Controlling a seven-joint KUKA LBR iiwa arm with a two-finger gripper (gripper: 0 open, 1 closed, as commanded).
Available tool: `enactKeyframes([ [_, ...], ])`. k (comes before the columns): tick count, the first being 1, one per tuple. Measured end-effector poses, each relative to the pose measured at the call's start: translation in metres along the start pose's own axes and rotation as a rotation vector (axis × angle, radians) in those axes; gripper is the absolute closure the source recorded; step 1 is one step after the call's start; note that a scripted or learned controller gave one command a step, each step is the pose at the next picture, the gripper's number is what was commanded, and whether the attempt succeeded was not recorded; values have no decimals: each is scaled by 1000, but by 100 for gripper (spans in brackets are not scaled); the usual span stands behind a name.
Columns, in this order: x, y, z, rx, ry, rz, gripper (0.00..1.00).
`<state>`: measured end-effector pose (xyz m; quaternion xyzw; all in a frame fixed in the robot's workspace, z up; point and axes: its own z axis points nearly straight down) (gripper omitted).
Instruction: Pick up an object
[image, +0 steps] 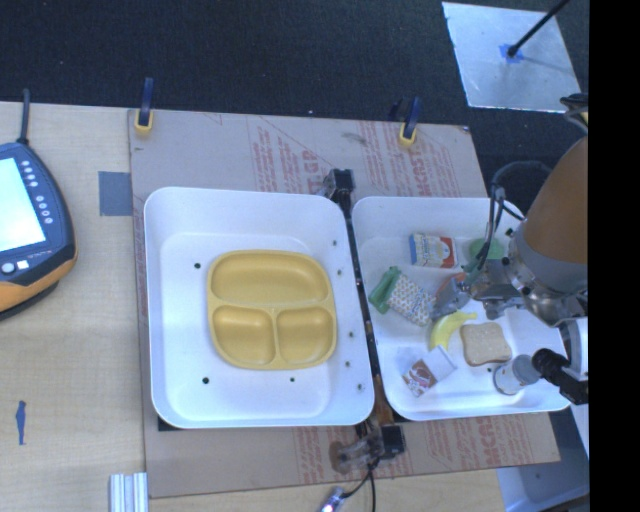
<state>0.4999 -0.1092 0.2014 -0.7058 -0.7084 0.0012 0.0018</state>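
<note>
The right bin (395, 215) holds several small items. A white and red carton (432, 249) lies at the back, with a green piece (384, 287) and a white dotted packet (410, 298) left of centre. Further forward are a yellow banana (452, 327), a slice of toast (486, 344), a small wrapped packet (422, 375) and a grey cylinder (508, 378). My gripper (462, 293) hangs low over the middle of this bin, just above the banana and right of the dotted packet. The arm (555, 225) covers the bin's right side.
The left bin (175, 300) bears a yellow divided plate (271, 307). A divider rail (355, 290) runs between the bins. An orange and grey handheld pendant (30, 225) rests on the bench at far left. Clamps (408, 122) hold the board's back edge.
</note>
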Motion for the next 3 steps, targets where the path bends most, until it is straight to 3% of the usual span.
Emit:
enactKeyframes([
  [1, -23, 13, 109, -2, -1, -2, 0],
  [2, -25, 13, 99, -1, -3, -5, 100],
  [3, 51, 32, 9, -2, 0, -2, 100],
])
